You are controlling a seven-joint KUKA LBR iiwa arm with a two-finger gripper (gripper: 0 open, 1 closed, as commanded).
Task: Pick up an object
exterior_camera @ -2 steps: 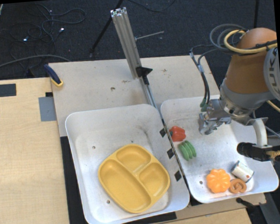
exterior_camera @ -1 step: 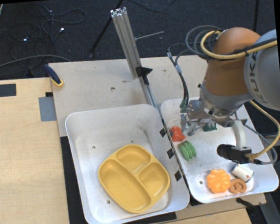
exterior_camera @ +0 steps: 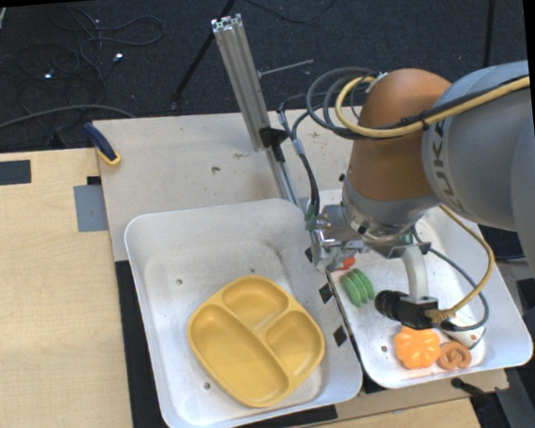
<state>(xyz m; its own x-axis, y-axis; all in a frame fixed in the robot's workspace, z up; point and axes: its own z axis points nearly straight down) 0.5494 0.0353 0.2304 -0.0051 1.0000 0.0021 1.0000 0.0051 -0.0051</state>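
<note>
The right bin (exterior_camera: 507, 350) holds a green ridged toy (exterior_camera: 357, 287), an orange pumpkin-like toy (exterior_camera: 416, 347) and a small brown pretzel-like piece (exterior_camera: 454, 357) near its front. A small red bit (exterior_camera: 349, 264) peeks out just above the green toy. The arm's wrist hangs low over the right bin's back left part, and the gripper (exterior_camera: 339, 253) sits right above the green toy. The wrist body hides its fingers.
A yellow three-compartment plate (exterior_camera: 255, 339) lies in the left bin (exterior_camera: 160, 266). An upright aluminium post (exterior_camera: 243, 79) stands behind the bins. Black cables and a black connector (exterior_camera: 403, 306) trail over the right bin. The wooden bench top spreads to the left.
</note>
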